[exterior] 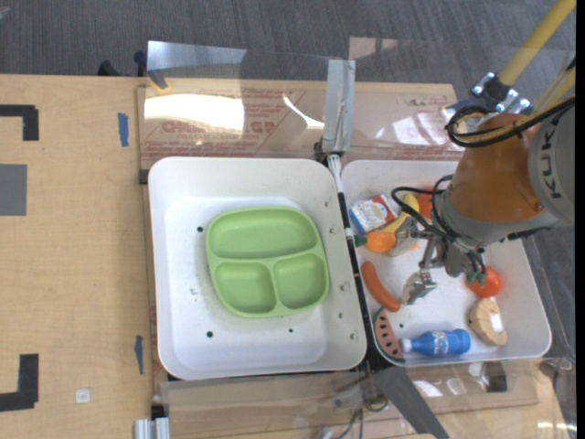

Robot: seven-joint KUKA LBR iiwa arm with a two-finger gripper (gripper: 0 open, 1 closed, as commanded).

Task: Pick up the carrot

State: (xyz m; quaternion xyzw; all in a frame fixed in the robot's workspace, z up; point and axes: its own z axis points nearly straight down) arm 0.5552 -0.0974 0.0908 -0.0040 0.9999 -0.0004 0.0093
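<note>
The claw (422,286) hung over the right bin (539,337), its metal fingers pointing down; whether they were spread or pressed together could not be told from above, and nothing showed between them. The carrot (382,240) lay up and to the left of the claw, near but apart, a stubby orange taper, its long axis seemingly running left to right. A red sausage (379,286), smooth and curved, lay just left of the claw. A blue bottle (441,343) lay below, a tomato (485,283) to the right. A green plate (267,261) sat further left.
</note>
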